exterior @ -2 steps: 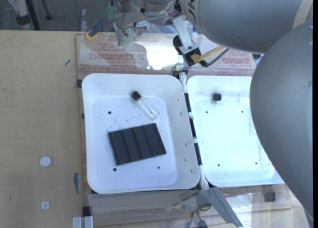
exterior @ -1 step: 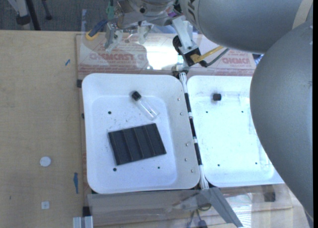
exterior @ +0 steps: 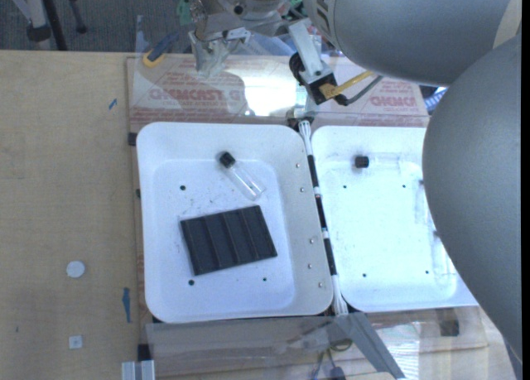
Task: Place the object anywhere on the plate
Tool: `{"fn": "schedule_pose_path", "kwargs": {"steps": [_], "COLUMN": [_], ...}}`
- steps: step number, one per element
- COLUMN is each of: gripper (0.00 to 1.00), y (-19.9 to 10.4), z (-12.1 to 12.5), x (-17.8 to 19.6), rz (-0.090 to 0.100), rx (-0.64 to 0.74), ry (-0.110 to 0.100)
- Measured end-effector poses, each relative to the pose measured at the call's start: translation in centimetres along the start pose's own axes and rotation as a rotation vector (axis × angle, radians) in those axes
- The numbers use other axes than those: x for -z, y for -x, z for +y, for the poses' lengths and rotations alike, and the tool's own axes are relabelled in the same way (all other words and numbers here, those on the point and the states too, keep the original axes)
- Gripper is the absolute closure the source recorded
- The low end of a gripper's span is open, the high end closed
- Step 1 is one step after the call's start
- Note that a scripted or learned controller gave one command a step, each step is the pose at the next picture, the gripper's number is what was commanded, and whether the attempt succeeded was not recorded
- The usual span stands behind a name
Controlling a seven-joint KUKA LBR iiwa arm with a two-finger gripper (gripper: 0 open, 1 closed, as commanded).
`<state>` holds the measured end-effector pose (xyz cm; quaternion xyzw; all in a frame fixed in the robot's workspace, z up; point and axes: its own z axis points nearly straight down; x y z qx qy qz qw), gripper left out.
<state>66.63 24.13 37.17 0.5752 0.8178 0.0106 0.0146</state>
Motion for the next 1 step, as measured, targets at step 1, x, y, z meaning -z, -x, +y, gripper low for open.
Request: {"fn": "schedule_pose_path", "kwargs": {"steps": [1], "gripper": [0.00], "y": [-0.06], "z": [0.00], "x": [-0.03], "rz": [0.000], "rx": [0.001], "ry": [-0.001]}}
